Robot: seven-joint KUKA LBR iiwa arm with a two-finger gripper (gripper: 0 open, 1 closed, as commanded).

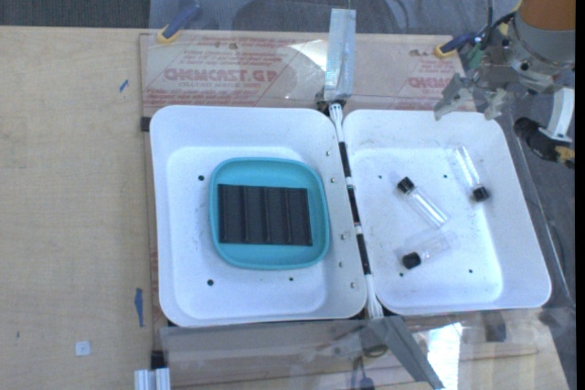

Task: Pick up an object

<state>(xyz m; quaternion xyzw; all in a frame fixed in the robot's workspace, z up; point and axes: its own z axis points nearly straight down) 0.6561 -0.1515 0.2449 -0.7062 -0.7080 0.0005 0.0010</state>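
In the right bin (521,283) lie three clear vials with black caps, all flat on their sides and apart from one another. One vial (421,200) lies diagonally near the middle, a second vial (471,173) sits toward the far right, and a third vial (427,249) rests nearer the front. Lying loose and separated, each offers a clear approach for a pick.

The left bin (174,224) bears a teal tray (270,213) with dark ribbed slots, set centrally in the bin's recess.

The gripper (468,98) hangs above the far rim of the right bin, clear of all three vials, with nothing between its fingers; the two fingers appear spread apart. In my judgement the pick has not begun: the arm stands over the bin's edge, and the second vial is nearest to it.
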